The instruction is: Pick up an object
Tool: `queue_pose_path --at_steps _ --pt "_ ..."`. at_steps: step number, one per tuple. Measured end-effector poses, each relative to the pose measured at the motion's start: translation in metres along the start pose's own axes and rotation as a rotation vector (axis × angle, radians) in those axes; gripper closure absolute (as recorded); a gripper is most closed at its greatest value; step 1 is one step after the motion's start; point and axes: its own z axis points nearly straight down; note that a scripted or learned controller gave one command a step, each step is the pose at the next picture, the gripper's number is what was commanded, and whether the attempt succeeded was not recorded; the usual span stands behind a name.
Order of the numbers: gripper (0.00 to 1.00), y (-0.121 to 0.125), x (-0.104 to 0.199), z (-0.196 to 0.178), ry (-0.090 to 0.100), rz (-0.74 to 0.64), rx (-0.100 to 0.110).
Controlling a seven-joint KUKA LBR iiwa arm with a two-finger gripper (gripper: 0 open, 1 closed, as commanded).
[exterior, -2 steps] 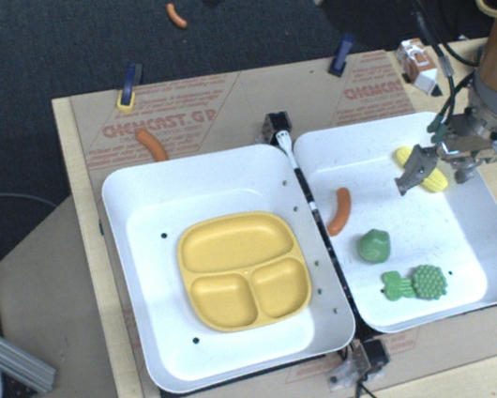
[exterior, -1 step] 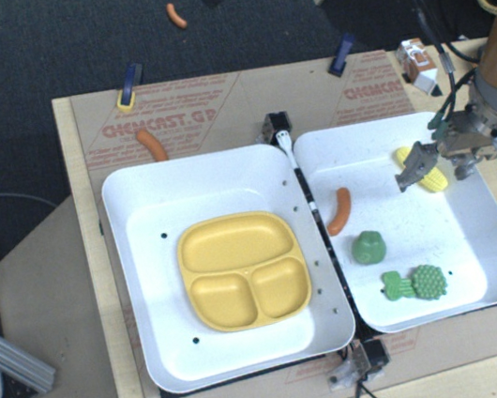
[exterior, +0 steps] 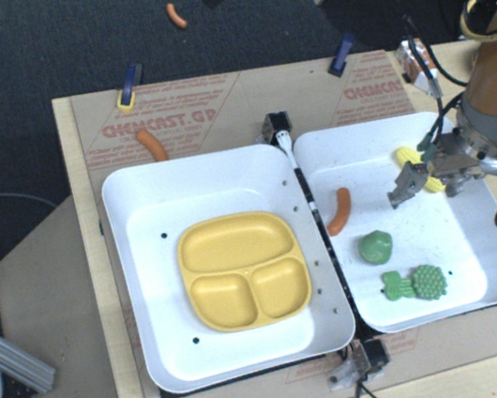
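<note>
Toys lie scattered in the right white bin (exterior: 493,288): an orange plastic sausage (exterior: 339,211) near its left wall, a round green plastic lump (exterior: 376,246) just right of it, a green broccoli-shaped piece (exterior: 416,284) toward the front, and a small yellow plastic object (exterior: 409,158) at the back. The grey two-finger gripper (exterior: 414,183) hangs just beside that yellow object and partly covers it; whether it grips anything is too unclear to tell. The left white bin (exterior: 145,288) holds a yellow three-compartment plastic tray (exterior: 242,271). Behind the bins, a second orange sausage (exterior: 152,143) rests on the cardboard-covered bench (exterior: 213,104), and a third small orange piece (exterior: 176,14) lies on the dark floor.
</note>
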Motion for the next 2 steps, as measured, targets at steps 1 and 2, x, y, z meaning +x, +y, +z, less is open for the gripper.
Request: queue_pose_path --at_steps 1,2 --pt "0.00 -0.005 0.003 0.061 0.001 0.000 0.001" --pt "0.00 0.006 0.002 0.113 0.000 -0.001 -0.002"
